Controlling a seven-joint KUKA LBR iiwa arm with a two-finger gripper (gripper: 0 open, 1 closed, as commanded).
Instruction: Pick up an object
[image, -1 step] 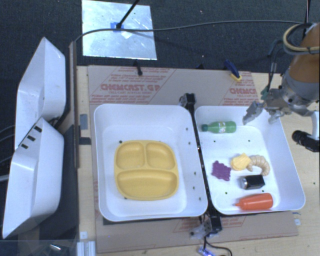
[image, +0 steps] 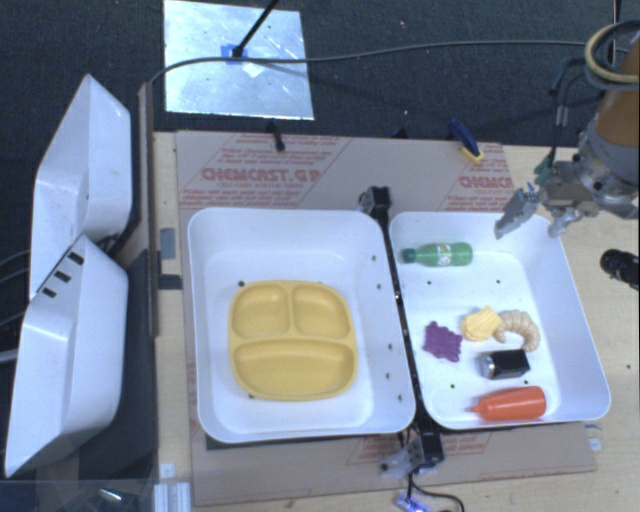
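Arm enters from the right; claw (image: 534, 214) hangs over the far right corner of the right bin (image: 585, 330), above the rim. Its two fingers are spread apart, nothing between them.

Right bin contents:
- green bottle (image: 438, 254), lying on its side near the far edge, toward the bin's left wall. Nearest item to the claw, but apart from it.
- purple piece (image: 442, 341), flat on the floor of the bin, left of centre.
- yellow piece (image: 482, 323), just beside the purple one, touching a pale curved croissant-like item (image: 522, 329) on its right.
- small black block (image: 506, 363) with a pale end, just in front of the yellow piece.
- orange-red bottle (image: 511, 403), lying on its side along the near edge.

Left bin (image: 215, 300): a yellow divided tray (image: 292, 339) with three compartments, sitting flat toward the bin's left and centre.

Both bins sit side by side, walls touching, on brown printed cardboard (image: 300, 170) that covers the tabletop (image: 160, 330). Blue-and-yellow clip (image: 466, 141) lies on the cardboard's far edge, behind the right bin. Silver sheet (image: 238, 58) lies on the dark floor beyond the tabletop.
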